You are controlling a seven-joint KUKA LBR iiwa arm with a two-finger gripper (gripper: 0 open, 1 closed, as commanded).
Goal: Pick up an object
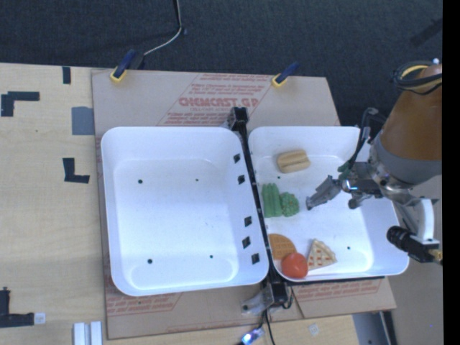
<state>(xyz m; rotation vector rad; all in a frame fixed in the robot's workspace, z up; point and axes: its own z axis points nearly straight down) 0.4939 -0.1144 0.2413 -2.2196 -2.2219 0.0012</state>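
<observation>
**Five food pieces share the right bin with the arm's jaws**

Five toy food pieces lie in the right bin [359, 264], and the arm [410, 135] reaches in over its right wall. The jaws [320, 195] sit low over the bin floor, pointing left. One dark finger shows clearly, but how far the jaws are parted cannot be told from this slant. Nothing is seen between them.

Nearest to the jaws is a green leafy piece [277, 201], just left of the fingertip and close to the divider between the bins. A tan bread roll [292, 161] lies above it, toward the far side of the bin, apart from the jaws. Along the near edge sit three pieces close together: a round orange-brown biscuit [279, 246], a red tomato [293, 265] touching it, and a triangular wedge [321, 254] just right of the tomato.

The left bin [172, 207] lies beside the right one, joined by black clips along the shared rim. Both bins rest on a cardboard sheet [215, 99] held to the desk [43, 214] by two yellow and blue clamps [123, 65] at its far edge. A cable [169, 20] runs from the left one.
</observation>
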